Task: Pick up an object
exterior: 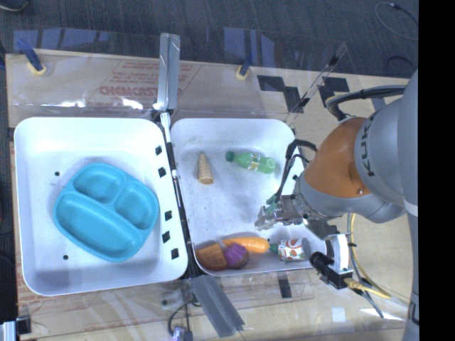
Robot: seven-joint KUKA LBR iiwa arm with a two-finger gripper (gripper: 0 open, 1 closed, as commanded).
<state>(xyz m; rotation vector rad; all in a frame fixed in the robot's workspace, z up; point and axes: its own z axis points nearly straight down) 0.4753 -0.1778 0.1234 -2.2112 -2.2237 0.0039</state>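
Viewing the gripper (269, 217) in the right bin (234, 130), we cannot tell its fingers' state; the small can (291, 250) label is unreadable.

Bench (85, 304) w/ clear plastic sheet (106, 84), two white bins side by side: left bin (28, 190), right bin (227, 130)

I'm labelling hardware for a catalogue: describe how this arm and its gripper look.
The arm is bulky, rounded grey metal with a glossy orange band above the wrist. Black cables loop along it. The gripper is a small silvery-grey metal assembly.
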